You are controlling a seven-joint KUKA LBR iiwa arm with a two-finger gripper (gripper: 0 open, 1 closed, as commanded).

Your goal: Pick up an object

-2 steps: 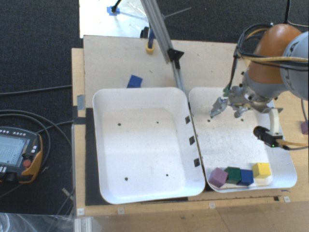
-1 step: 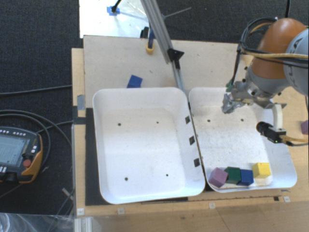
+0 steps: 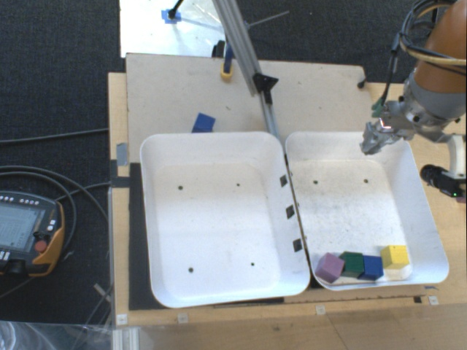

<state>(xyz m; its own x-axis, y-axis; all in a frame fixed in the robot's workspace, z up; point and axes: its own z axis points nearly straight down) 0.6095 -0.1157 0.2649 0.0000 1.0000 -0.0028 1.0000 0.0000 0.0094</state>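
- Where the dark carpet meets the bench's left edge, a grey-and-orange handheld pendant (image 3: 25, 232) lies, black cables looping from it.
- Bench (image 3: 314, 93): flat pale board, scuffed, with a small blue block (image 3: 203, 123) lying loose near the left bin's far rim.
- Left bin (image 3: 157, 268): shallow white tray, rounded corners, smooth floor with four dark dots.
- Right bin (image 3: 430, 239): same shape, floor speckled with fine dark grit.
- Blocks, near wall of right bin, in a touching row: purple block (image 3: 329, 266), tilted; green block (image 3: 353, 262); blue cube (image 3: 372, 267); yellow cube (image 3: 395, 256) beside a pale piece. Matte, square-edged.
- Gripper (image 3: 373, 143): metallic grey, over the right bin's far right corner, well apart from the blocks; whether the fingers are open or closed cannot be told.
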